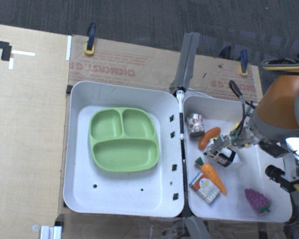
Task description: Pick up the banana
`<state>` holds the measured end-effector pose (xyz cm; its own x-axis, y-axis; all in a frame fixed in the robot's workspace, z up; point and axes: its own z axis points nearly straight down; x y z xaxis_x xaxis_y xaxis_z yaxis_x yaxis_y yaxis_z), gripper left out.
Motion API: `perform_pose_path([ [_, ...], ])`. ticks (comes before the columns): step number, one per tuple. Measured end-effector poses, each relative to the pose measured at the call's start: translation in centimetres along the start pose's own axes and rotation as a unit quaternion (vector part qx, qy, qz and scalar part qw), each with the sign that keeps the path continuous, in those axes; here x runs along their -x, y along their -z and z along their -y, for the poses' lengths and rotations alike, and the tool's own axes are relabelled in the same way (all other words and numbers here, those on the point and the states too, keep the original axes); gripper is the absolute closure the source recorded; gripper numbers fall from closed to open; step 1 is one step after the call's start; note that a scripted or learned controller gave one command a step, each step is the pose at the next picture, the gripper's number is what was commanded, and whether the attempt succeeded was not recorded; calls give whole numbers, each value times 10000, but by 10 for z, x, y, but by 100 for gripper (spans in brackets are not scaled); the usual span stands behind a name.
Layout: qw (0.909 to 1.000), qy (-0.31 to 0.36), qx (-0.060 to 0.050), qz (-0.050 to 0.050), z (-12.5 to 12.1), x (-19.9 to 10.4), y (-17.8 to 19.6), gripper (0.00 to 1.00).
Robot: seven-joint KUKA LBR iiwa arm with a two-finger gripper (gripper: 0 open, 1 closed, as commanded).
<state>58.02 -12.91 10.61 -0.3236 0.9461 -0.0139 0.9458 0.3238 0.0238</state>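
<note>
One hand [221, 151] low over right bin [242, 175], beside carrot [214, 174]

My arm [294, 102] ran off the right edge, so its base was cut from sight. My gripper [217, 150] was too small and cluttered for me to read. The small can [195, 124] and carton [205, 187] bore labels too blurred to make out.

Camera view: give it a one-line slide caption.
Hand low in right bin among carrot, can, grapes; green plate in left bin.
</note>
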Motion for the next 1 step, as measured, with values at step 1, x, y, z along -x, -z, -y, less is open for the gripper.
perform_pose_path([
  [1,9976,666,-147,-102,-64,28,-3,0],
])
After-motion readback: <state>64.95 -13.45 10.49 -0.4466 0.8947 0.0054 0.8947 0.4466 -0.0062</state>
